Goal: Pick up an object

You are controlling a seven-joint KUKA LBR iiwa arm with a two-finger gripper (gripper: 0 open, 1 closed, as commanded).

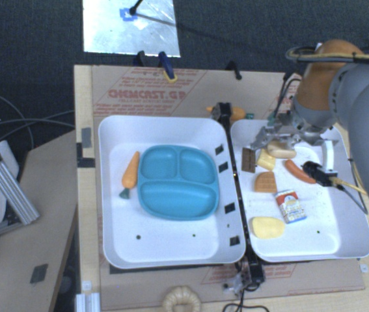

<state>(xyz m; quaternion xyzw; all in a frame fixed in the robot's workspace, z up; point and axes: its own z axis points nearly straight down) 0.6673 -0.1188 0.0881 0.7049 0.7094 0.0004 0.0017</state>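
Grey metal pincer [267,137] low over the right bin [350,239], just beside a pale roll [281,151]; grip unclear.

Robotics lab: bench [340,275], two white bins [171,252], aluminium framing [2,181], loose cables [34,119].

Plate [176,182] and carrot [130,171] in left bin [125,239].

Toy food [266,181] crowds the right bin's [321,236] upper half.
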